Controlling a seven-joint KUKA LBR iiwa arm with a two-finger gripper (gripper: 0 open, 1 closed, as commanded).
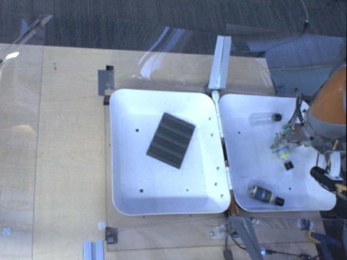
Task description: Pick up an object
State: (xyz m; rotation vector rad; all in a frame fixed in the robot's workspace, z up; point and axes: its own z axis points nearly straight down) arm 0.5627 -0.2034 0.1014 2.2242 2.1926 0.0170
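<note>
A dark ribbed rectangular pad point(171, 140) lies tilted in the middle of the left bin point(124, 161). In the right bin point(244, 167) a clear tube with a black cap point(264, 118) rests near the back. A small dark bottle with a yellow band point(265, 195) lies near the front. My gripper point(282, 144) is low over the right bin's middle, reaching in from the right. A small pale item point(283, 154) and a little black piece point(288, 166) sit right under it. Whether the gripper touches them is unclear.
A metal divider rail point(219, 64) runs back from the seam between the bins. The arm's orange band point(332, 99) and cables overhang the right bin's right side. A black bracket point(107, 81) sits on the wooden bench behind the left bin.
</note>
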